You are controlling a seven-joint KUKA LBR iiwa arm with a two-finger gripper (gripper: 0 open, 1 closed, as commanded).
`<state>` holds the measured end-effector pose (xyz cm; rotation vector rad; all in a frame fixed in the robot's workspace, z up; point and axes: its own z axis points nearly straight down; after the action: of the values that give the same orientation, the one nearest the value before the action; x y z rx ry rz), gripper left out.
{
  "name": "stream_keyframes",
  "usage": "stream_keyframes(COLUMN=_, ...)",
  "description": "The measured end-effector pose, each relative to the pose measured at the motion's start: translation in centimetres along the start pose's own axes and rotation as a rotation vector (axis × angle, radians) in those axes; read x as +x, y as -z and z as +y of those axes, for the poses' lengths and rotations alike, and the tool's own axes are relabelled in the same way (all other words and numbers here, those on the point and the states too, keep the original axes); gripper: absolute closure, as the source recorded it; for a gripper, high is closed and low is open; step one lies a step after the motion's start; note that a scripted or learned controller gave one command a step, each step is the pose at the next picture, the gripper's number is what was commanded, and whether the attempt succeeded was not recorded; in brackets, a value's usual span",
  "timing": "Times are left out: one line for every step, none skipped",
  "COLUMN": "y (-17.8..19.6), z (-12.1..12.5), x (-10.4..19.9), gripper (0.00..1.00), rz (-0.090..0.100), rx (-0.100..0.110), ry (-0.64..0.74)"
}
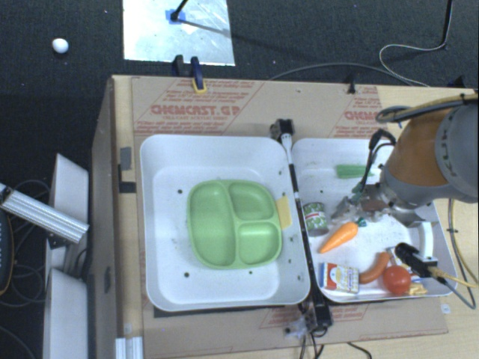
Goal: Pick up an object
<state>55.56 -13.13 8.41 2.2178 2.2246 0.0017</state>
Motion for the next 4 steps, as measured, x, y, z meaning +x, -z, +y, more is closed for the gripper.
stream_keyframes(y=1.1, z=0.1, x=-0.1, gripper=1.00, rz=-0.001, rx=-0.003, ry=0.000)
stream_keyframes(y=1.1, z=0.1, x=-0.1, gripper=0.00, rz=-0.001, rx=-0.002, ry=0.000)
stream_keyframes(y=0.0, z=-5.7, x=-1.3, gripper=0.00, rz=-0.001, rx=0.001, ry=-0.003)
stream_keyframes(y=1.0, z=-5.6, x=-1.3, gripper=1.00, rz=-0.001, rx=-0.002, ry=-0.002)
